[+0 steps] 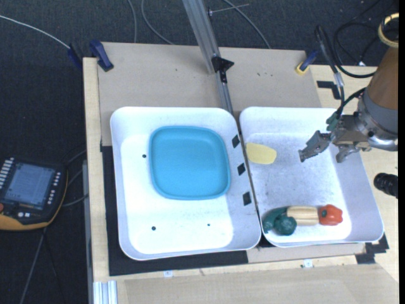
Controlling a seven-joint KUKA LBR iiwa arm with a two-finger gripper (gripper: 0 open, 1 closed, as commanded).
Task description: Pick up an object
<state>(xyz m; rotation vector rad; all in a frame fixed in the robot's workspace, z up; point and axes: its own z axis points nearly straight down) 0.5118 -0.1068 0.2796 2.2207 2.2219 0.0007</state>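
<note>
Over the right bin [354, 189], the pincer [326, 149] hung with its fingers spread wide and nothing between them. A yellow piece [261, 153] lay apart to its left, near the bin's left wall; a toy [304, 216] lay well below it along the near wall. The arm [383, 100] was cut off at the right edge. The toy had a green end, a tan middle and a red end; its kind was unclear. A blue tray [190, 162] sat in the left bin [130, 189].

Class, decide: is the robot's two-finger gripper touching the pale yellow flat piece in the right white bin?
Apart. The camera view shows bare bin floor between the gripper and the pale yellow flat piece.
</note>
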